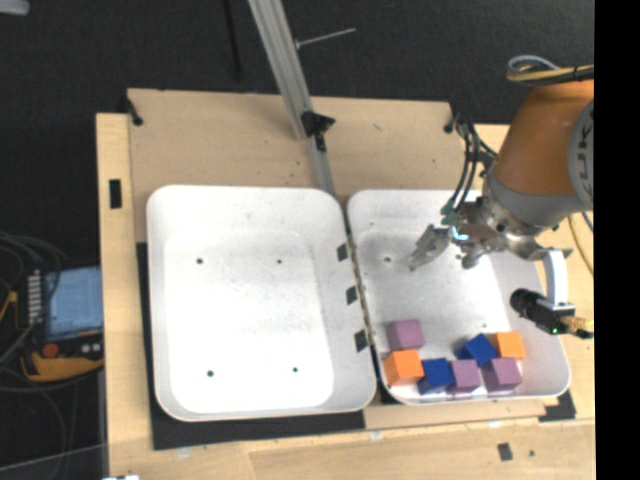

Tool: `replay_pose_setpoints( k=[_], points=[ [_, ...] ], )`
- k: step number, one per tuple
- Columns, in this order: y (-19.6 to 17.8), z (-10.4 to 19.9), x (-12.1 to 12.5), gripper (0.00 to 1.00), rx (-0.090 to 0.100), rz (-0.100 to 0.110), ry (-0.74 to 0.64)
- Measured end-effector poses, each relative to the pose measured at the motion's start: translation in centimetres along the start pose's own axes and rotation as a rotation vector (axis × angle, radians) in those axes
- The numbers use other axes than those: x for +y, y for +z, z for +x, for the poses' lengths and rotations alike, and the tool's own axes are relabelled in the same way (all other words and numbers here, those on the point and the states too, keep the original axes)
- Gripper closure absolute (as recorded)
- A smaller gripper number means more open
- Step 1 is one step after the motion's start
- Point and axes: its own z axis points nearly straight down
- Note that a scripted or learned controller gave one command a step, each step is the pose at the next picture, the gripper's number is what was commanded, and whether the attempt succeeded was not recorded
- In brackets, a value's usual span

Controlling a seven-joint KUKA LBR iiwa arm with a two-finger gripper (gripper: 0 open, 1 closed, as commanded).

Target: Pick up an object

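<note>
Wooden bench under everything, two shallow white bins side by side on it. Left bin at nine o'clock of centre, right bin at three o'clock, the two touching along a hinged seam.

Grey arm with orange band entering from three o'clock, bulky wrist hanging over the far right part of the right bin. Slanted metal pole running from twelve o'clock down to the seam between the bins.

Gripper above the upper half of the right bin, two fingers splayed apart toward eight and five o'clock, nothing between them, nothing touched; bare white bin floor beneath. Spread wide, released.

Cluster of small blocks at the six o'clock end of the right bin, well apart from the gripper:
- orange block at the cluster's nine o'clock edge, just below a purple block
- blue block beside the orange one, touching a second purple block
- second blue block near the middle, next to a smaller orange block
- third purple block at the four o'clock corner

Blue box and yellow-black device off the bench at nine o'clock
</note>
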Motion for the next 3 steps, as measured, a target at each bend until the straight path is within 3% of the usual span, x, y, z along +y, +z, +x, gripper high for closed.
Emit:
replay_pose_setpoints(
  k=[1,3],
  points=[
    [-0.3,0.0,0.1,0.0,-0.001,-0.006,0.002],
    [9.8,-1.7,0.4,0.0,-0.004,0.001,0.005]
  ],
)
